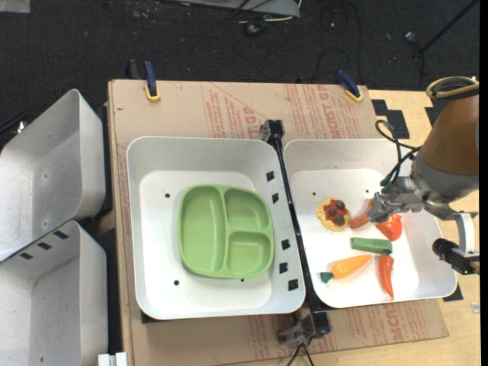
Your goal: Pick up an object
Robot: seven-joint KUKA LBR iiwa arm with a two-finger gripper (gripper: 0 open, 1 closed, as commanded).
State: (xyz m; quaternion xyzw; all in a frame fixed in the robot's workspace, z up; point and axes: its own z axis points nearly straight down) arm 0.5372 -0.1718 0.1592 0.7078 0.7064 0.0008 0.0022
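claw (379, 207) over right bin (335, 152) | green plate (226, 231) in left bin (202, 156)

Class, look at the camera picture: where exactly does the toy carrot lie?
The carrot lies in the right bin, near its front edge, just below the green vegetable and left of the red chilli.

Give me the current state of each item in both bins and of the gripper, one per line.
Green three-compartment plastic plate: flat in the left white bin.
Round pizza-like toy: flat in the right white bin.
Green toy pepper: lying down.
Orange toy carrot: lying down.
Red toy chilli: lying down.
Red toy piece: under the gripper.
Gripper: low over the right bin.
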